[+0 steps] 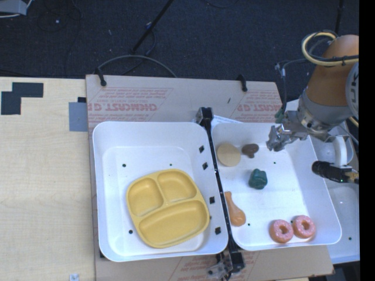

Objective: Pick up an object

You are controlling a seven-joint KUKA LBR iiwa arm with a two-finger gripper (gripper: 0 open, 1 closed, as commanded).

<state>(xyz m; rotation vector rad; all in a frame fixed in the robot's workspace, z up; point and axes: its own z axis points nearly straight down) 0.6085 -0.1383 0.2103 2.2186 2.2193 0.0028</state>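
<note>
Two white bins on cardboard-topped bench; hand state unclear

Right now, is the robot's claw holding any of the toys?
Gripper: holding nothing; it hangs over the top of the right bin, near the brown piece. Open or shut cannot be told.

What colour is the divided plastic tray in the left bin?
Yellow: the three-compartment plastic tray shows best in the camera view.
</note>
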